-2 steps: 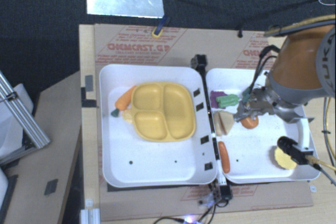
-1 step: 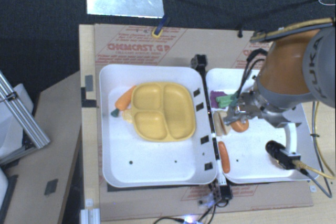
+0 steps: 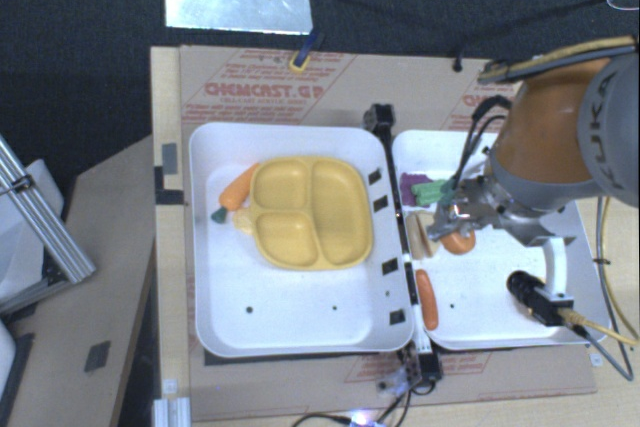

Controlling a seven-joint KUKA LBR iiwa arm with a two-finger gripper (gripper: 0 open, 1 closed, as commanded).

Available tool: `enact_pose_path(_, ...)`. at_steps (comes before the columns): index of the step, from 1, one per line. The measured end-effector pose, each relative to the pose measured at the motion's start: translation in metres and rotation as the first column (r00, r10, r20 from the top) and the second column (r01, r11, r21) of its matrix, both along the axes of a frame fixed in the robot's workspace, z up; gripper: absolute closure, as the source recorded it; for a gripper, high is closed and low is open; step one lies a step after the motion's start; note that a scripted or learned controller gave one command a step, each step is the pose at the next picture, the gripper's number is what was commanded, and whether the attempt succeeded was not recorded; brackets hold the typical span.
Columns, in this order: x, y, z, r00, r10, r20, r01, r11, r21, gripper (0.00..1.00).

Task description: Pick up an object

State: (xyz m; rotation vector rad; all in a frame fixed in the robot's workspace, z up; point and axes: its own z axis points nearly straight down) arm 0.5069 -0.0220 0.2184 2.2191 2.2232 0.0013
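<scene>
Right of the glossy yellow sectioned plate [image 3: 305, 213], the metal gripper [image 3: 456, 220] hangs over a round orange toy [image 3: 458, 241], its pinch hidden from me.

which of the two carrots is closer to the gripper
The carrot lying in the right bin by the divider. The other carrot sits in the left bin beside the yellow divided plate.

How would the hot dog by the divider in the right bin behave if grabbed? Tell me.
The hot dog looks smooth and rounded, so it may roll or slip from the fingers. It is probably a light plastic toy. It lies against the right bin wall, which could crowd one finger.
</scene>
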Motion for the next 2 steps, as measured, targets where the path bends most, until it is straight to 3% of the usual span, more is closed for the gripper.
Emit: enact_pose_path(2, 0.007, -0.008, 0.013, 1.000, 0.001, 0.001, -0.001, 1.000, 0.000, 1.00)
